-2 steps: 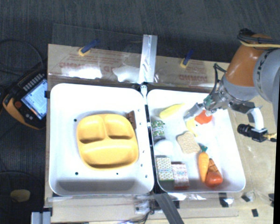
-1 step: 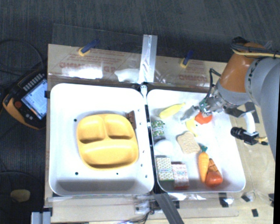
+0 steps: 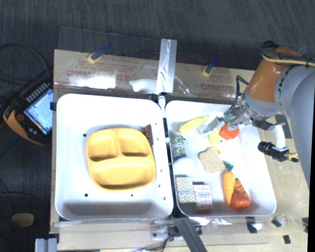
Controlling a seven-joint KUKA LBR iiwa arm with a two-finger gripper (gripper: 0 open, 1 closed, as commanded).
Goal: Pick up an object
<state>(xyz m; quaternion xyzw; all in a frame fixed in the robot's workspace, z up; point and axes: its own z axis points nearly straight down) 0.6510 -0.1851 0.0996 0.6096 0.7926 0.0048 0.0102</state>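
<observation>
end effector (image 3: 227,121) down at 1 o'clock of right bin (image 3: 268,178), grip state can't tell, red-orange piece (image 3: 229,133) right under it: I'd centre over that piece, clear of yellow item (image 3: 192,124) at 9 o'clock, before closing

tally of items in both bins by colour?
Yellow: 3, divided plate, banana-like piece, piece under the hand
Orange/red: 3, carrot, red piece, round one
Tan: 1, bread slice
Patterned boxes: 2
Green can: 1
Total: 10
</observation>
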